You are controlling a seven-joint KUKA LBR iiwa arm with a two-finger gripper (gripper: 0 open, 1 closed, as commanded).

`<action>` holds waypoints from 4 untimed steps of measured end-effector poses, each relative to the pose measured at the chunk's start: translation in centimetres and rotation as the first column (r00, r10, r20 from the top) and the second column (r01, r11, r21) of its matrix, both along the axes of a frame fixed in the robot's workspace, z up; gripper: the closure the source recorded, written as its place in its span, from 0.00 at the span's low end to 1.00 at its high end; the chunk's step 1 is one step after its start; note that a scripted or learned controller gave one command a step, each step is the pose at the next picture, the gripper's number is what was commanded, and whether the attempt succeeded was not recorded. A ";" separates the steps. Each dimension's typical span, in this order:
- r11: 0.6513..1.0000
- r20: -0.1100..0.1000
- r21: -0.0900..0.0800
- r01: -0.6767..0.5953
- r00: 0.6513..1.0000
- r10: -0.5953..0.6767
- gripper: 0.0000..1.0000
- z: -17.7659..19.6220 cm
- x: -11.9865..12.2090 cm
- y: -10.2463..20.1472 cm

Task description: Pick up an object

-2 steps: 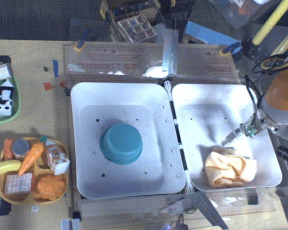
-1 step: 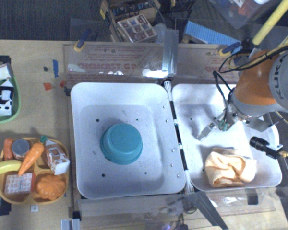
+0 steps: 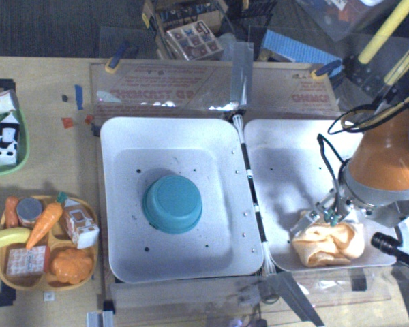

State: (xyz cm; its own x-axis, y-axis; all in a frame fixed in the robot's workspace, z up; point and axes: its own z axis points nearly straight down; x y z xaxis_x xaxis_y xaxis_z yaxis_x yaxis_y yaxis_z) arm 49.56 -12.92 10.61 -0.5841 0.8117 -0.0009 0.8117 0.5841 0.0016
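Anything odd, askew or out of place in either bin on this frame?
Nothing spilled or damaged. The teal bowl sits upside down in the middle of the left bin. In the right bin, a crumpled tan cloth lies bunched against the front wall, with the gripper right at its top edge.

**Surfaces and finishes**

Both bins, the left bin (image 3: pixel 119 182) and the right bin (image 3: pixel 279 148), look like matt white plastic, lightly speckled. The teal bowl (image 3: pixel 173 204) at centre left seems smooth plastic with a dull sheen. The tan cloth (image 3: pixel 330 244) at lower right is soft and crumpled. The tabletop (image 3: pixel 48 101) reads as pale wood. The hand (image 3: pixel 325 214) is perhaps bare metal, too blurred to be sure.
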 end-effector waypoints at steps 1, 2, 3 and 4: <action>0.957 0.003 0.001 0.289 0.957 -0.289 0.00 -1.8 1.8 -0.8; 0.956 0.010 0.002 0.292 0.956 -0.292 1.00 -0.7 2.0 -0.9; 0.956 0.010 0.002 0.292 0.956 -0.292 0.00 -0.7 2.0 -0.9; 0.988 0.008 -0.002 0.155 0.988 -0.155 0.00 -1.7 1.9 2.7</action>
